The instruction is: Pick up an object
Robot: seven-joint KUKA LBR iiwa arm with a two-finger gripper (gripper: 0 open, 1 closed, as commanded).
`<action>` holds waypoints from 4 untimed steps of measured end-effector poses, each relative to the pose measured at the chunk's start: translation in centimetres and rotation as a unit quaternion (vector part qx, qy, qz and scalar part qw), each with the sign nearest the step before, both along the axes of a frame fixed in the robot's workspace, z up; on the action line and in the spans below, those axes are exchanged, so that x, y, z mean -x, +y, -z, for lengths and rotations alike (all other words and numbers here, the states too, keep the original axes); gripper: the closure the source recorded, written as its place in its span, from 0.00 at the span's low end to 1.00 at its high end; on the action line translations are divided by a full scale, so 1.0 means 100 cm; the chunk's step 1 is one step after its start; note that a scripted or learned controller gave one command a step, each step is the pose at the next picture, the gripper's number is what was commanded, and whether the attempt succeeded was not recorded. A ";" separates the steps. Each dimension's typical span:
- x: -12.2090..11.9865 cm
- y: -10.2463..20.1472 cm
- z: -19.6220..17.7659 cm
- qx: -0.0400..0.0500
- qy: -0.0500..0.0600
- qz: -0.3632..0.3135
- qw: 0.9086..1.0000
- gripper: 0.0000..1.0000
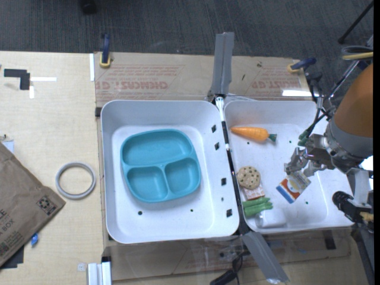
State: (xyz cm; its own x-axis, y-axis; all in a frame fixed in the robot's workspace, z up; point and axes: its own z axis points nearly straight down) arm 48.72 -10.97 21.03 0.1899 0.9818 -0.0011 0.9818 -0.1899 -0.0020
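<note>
In the right bin point(314, 218) lie an orange carrot point(250, 133), a chocolate-chip cookie point(249, 176), a bunch of green beans point(257, 206) and a small white carton with red and blue print point(290, 190). My gripper point(300, 170) reaches in from the right and hangs just above the carton's upper right end, tilted down toward it. From this angle I cannot tell whether it touches the carton. The carrot lies well behind the gripper, and the cookie and beans are to its left.
The left bin point(113, 177) holds a blue divided plate point(160, 165). A pale object point(270, 219) rests at the right bin's front wall. A grey tape ring point(75, 179) and a cardboard box point(21, 203) lie on the bench at left.
</note>
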 end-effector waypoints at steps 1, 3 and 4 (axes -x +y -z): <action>-0.040 0.020 -0.020 0.000 0.001 -0.006 1.000 1.00; -0.087 0.062 -0.026 0.001 0.001 -0.028 1.000 0.00; -0.130 0.019 0.020 0.001 0.000 -0.015 1.000 0.00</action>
State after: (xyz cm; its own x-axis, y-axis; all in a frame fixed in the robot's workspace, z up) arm 61.68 -9.08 19.04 0.1608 0.9870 -0.0032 0.9870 -0.1608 -0.0020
